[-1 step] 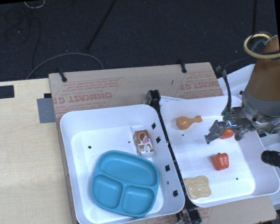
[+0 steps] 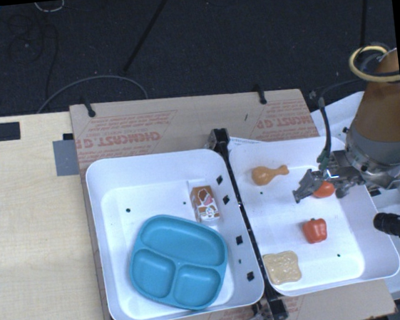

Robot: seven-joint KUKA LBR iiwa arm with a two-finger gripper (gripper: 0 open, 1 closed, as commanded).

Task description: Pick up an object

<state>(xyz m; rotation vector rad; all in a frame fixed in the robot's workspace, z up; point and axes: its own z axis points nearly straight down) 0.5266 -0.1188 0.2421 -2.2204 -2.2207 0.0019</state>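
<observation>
- Camera view puts my gripper (image 2: pixel 323 186) over the right bin (image 2: pixel 385 271), toward its far right side, with my grey arm (image 2: pixel 382 117) coming in from the right edge.
- Between my dark fingers sits a small orange-red object (image 2: pixel 324 190). The fingers seem closed around it from both sides, so I read this as a grip, though the thing is half hidden by the finger metal and I can't say what it is, nor whether it hangs clear of the bin floor or rests on it.
- The other pieces in the right bin lie apart from me: a tan drumstick-shaped toy (image 2: pixel 268 174) toward the far left corner, a red pepper-like toy (image 2: pixel 315 230) just nearer the camera than my gripper, and a pale flat bread-like piece (image 2: pixel 282 267) at the near left corner.
- The left bin (image 2: pixel 101 203) holds a blue divided plate (image 2: pixel 178 261) and a small printed packet (image 2: pixel 205 203) by the wall between the bins; neither concerns me now.
- Progress, as I judge it: the reach and the close look done, and the orange-red piece is the one chosen.
- What is left: lift it straight up, clear of the bin, and keep the hold. A small rounded thing like this could slip out sideways.
</observation>
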